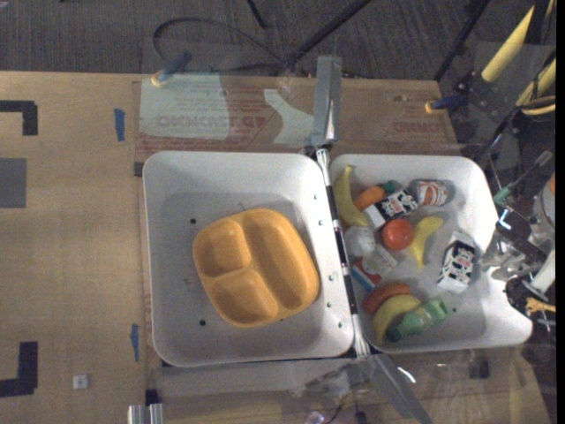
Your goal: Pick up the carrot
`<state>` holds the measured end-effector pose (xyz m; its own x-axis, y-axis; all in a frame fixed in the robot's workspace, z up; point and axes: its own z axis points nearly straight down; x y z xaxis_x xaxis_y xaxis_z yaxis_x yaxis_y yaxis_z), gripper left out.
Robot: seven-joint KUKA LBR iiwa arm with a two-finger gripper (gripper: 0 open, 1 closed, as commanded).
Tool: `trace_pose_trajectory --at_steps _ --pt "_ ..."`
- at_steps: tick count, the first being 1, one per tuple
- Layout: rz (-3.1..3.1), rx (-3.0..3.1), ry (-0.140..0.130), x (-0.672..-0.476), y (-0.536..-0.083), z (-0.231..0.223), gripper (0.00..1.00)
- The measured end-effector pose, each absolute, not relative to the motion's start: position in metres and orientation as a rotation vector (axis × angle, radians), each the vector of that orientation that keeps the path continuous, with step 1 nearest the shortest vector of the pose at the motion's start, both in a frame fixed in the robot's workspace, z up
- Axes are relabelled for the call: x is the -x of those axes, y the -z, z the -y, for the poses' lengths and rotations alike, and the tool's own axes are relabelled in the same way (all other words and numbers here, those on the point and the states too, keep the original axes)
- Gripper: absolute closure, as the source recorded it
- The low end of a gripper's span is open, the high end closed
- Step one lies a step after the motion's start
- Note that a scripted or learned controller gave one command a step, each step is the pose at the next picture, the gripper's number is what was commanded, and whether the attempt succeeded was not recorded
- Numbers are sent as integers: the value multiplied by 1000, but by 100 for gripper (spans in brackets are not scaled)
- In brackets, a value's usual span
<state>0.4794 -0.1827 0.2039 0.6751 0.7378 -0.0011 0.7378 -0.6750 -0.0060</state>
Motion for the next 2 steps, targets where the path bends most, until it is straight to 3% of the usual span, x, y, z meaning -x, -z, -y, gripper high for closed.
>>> trace_pose_trajectory --at_steps 1,2 --pt "892 3011 -4 -493 -202 156 100" --pt "494 3102 -4 -482 -225 110 100"
